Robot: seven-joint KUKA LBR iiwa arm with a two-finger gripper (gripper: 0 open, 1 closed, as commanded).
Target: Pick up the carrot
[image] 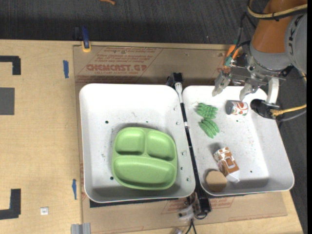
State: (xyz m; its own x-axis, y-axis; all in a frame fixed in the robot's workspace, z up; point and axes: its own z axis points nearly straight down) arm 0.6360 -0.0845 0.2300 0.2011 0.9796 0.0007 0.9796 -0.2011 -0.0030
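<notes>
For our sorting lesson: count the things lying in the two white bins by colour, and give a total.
Green: 3, a divided plate and two pea pods
Brown or tan: 2, a wrapped snack and a round bun
White and red: 1, a small can
Total: 6

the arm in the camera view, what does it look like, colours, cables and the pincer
The arm is grey with a broad orange band above the wrist. Black and yellow cables loop over it. A grey metal block carries the pincer, with two pale, tapering fingers.

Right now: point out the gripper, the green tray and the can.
gripper point(230, 92), camera view, midway between fingertips.
green tray point(144, 157), camera view, centre divider.
can point(238, 107), camera view, its side.
</notes>
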